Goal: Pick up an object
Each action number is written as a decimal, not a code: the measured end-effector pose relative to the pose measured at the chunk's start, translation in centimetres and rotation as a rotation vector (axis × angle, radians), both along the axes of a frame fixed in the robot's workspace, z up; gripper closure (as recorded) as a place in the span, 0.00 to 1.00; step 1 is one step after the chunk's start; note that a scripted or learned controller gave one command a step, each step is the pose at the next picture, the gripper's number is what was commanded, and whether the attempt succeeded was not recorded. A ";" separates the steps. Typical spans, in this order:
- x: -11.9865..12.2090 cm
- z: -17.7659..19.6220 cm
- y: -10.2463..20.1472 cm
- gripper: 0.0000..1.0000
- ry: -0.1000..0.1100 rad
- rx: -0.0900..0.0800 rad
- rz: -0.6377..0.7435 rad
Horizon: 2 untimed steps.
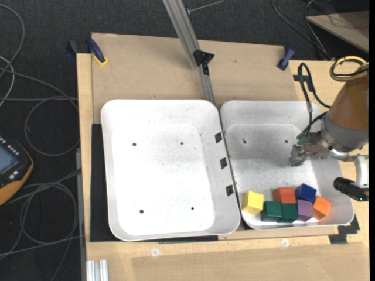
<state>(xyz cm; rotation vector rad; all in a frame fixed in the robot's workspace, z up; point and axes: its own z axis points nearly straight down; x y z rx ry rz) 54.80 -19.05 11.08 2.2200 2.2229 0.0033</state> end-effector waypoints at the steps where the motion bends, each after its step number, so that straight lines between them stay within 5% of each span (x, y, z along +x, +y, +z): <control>1: 0.3 4.7 -0.8 1.00 -0.004 -0.004 -0.001; 2: 0.8 9.1 -0.8 1.00 -0.005 -0.004 0.000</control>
